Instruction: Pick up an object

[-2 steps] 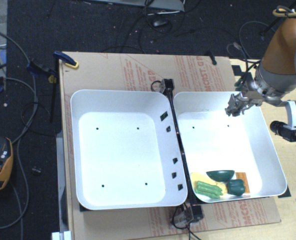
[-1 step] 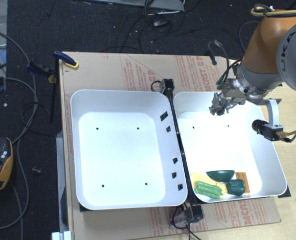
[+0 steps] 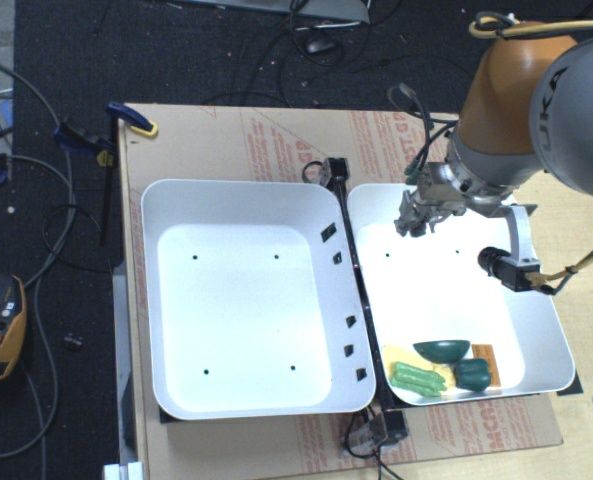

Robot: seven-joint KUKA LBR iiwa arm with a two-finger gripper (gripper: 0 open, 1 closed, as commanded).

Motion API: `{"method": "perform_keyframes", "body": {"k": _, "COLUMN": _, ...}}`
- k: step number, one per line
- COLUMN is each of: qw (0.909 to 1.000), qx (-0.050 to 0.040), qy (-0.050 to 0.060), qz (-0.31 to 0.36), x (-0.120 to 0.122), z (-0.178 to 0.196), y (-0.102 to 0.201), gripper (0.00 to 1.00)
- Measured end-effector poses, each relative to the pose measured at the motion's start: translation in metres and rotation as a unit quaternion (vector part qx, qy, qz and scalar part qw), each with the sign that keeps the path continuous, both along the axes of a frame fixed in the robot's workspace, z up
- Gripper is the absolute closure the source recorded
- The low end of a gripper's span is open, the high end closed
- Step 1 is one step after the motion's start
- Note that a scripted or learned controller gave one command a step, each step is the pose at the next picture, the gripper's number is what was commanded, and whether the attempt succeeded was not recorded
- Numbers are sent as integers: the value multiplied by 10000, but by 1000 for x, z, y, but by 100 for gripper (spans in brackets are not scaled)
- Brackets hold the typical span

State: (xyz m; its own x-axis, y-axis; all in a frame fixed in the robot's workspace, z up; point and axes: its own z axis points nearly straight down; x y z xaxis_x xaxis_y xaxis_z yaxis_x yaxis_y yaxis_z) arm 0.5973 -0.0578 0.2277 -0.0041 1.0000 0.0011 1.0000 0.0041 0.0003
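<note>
Nearest my camera, along the front edge of the right bin [image 3: 536, 313], I see a small cluster of objects: a light green knobbly piece [image 3: 417, 378], a dark green bowl-shaped piece [image 3: 442, 349] just behind it, a smaller dark green block [image 3: 473, 374] to its right, a yellow flat piece [image 3: 400, 356] partly under them, and an orange-brown item [image 3: 485, 353] touching the block. They lie close together, some touching, all in the bin's near corner.

Further back, I see the end effector [image 3: 416, 220] hanging over the far left part of that same bin, well apart from the cluster. From this slanted angle I cannot tell how it is set, and I see nothing between its tips. A black fitting [image 3: 503, 265] sticks out below the grey and orange arm [image 3: 536, 88].

To the left, the left bin [image 3: 166, 268] sits beside the right one on the table [image 3: 256, 143], their rims touching along a dark divider. Cables trail on the dark floor [image 3: 56, 68] around the table.
</note>
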Motion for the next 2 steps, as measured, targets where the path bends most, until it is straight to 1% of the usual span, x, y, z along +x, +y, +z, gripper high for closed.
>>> {"method": "perform_keyframes", "body": {"k": 2, "qw": 10000, "qx": 0, "qy": 8, "qz": 3, "x": -24, "z": -10, "y": 119, "gripper": 100}}
